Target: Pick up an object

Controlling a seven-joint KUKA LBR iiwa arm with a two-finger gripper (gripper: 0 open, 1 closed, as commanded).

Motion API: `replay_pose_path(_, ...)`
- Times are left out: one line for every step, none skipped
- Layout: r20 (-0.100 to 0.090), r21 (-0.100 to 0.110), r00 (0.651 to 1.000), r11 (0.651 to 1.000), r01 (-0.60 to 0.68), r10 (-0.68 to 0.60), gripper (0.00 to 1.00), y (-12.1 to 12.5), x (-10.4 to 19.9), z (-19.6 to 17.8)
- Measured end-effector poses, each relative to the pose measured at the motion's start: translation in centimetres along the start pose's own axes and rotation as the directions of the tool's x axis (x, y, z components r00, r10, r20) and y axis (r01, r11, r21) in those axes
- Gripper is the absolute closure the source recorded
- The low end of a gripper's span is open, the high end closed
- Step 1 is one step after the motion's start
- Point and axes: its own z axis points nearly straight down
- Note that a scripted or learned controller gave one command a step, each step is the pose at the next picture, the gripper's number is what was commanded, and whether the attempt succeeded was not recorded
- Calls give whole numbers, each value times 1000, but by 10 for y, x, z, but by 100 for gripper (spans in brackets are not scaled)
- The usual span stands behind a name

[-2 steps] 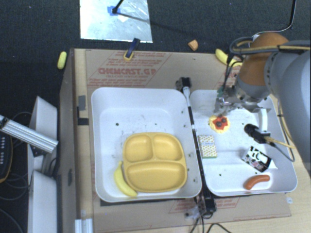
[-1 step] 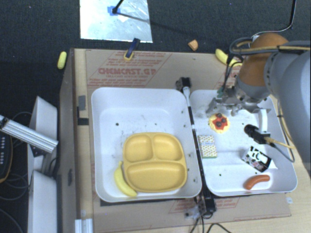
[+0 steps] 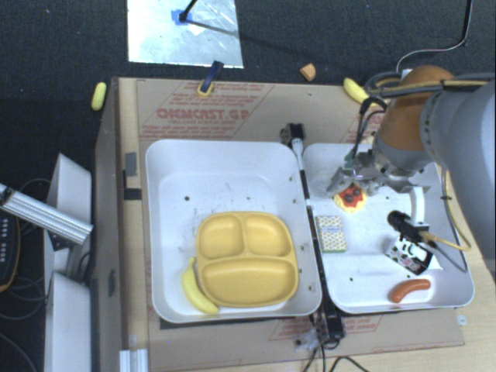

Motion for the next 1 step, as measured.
replay_pose_path(0,-7,1000,1000,1,-1,100,2,0,-13)
